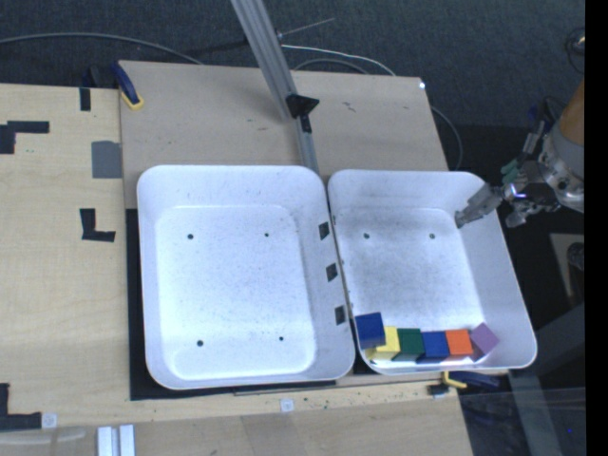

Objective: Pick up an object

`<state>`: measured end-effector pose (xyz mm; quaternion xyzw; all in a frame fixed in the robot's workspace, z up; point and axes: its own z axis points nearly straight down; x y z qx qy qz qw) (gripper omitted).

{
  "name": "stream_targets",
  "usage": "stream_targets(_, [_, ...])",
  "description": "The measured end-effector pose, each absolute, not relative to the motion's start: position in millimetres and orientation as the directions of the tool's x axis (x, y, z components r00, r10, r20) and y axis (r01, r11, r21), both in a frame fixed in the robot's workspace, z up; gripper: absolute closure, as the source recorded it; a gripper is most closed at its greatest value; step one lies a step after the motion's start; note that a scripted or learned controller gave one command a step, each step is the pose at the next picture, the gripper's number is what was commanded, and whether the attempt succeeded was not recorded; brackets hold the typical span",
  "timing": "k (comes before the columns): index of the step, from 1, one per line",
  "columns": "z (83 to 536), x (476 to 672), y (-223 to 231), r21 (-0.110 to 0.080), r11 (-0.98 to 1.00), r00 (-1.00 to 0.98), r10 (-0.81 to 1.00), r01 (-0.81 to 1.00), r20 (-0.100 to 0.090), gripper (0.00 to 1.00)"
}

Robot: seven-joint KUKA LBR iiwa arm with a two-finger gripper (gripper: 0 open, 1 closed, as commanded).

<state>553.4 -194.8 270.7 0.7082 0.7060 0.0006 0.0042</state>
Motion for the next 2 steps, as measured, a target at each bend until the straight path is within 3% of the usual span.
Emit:
stream_targets(1, [269.1, 503.0, -140.9, -0.004, 0.003, -0.003, 1.0, 1.0, 0.002, 0.0])
stream_targets(2, [193.1, 484.1, -105.5, -0.011, 0.002, -0.002, 1.0, 1.0, 0.003, 0.0])
